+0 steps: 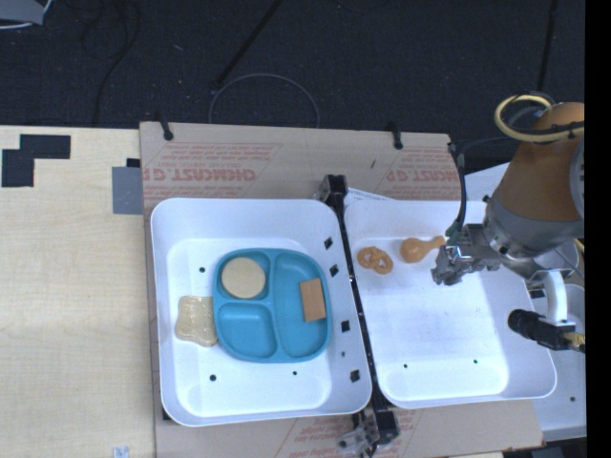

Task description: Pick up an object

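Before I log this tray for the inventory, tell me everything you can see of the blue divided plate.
The blue divided plate looks like smooth moulded plastic, with rounded corners and three compartments set off by raised ridges. It lies flat in the left white bin. A round tan disc sits in its upper left compartment, and a brown rectangular piece in its right one; the lower compartment holds nothing. A pale yellowish slab lies against its left edge, on the bin floor.
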`<state>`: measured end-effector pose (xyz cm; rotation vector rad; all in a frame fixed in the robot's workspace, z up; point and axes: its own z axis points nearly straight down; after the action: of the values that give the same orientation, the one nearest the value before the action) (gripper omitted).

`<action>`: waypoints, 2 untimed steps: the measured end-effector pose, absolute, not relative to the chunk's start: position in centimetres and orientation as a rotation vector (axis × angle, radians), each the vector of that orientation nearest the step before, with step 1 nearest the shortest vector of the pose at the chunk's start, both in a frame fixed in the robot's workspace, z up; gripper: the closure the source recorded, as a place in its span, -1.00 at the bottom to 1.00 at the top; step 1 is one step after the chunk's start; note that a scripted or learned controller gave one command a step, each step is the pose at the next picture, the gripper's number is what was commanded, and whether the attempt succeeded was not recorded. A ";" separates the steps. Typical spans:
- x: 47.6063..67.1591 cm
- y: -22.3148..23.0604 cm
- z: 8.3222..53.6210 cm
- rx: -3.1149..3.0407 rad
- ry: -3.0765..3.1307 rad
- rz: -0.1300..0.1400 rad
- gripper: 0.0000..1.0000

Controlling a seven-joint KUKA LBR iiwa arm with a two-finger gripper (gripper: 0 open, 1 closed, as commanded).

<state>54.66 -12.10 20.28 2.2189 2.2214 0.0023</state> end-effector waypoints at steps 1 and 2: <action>54.9 -6.7 21.0 2.219 2.228 0.000 1.00; 54.3 -2.4 21.4 2.221 2.229 -0.001 1.00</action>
<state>54.35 -2.42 21.43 2.2207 2.2286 -0.0013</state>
